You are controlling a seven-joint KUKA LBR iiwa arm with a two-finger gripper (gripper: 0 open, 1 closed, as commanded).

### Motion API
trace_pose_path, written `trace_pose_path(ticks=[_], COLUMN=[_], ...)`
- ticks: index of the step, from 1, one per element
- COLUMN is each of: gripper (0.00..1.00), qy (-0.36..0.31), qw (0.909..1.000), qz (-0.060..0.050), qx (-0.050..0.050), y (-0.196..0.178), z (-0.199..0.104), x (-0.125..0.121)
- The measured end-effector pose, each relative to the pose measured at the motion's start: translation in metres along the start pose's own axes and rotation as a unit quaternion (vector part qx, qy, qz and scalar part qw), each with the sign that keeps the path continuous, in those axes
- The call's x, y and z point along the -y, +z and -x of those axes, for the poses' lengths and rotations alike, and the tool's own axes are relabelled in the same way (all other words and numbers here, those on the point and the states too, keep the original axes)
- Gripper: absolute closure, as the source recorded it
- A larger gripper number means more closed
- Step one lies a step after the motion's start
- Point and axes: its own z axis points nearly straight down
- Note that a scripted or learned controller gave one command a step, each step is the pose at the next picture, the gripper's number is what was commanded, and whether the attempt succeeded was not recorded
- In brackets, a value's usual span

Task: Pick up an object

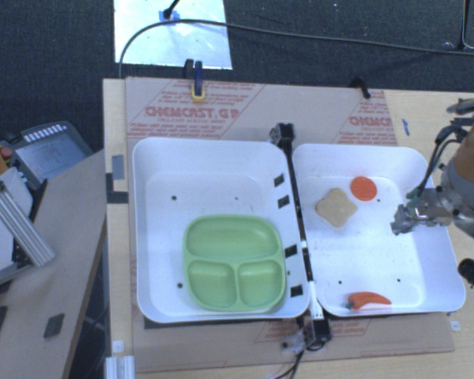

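Gripper point(401, 221): over the right bin point(426, 247), finger spread impossible to tell; nothing visibly held.
Orange disc point(363, 188): near, to the gripper's upper left.
Tan cookie point(336, 208): further left.

"CHEMCAST GP" in red on the brown protective sheet point(221, 105) beneath the bins, repeated partially at right

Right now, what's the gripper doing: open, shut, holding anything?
Gripper: cannot be told; it sits over the right bin, with nothing visibly in it.
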Motion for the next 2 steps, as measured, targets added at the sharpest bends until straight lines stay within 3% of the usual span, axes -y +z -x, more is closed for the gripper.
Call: trace_pose_path(ticks=[1,2], gripper=[1.00,1.00], qy=[0.000,-0.003], qw=[1.0000,1.0000], qz=[-0.001,-0.002], qx=[0.000,-0.002], y=[-0.032,-0.036], z=[0.000,-0.055], x=[-0.002,-0.026])
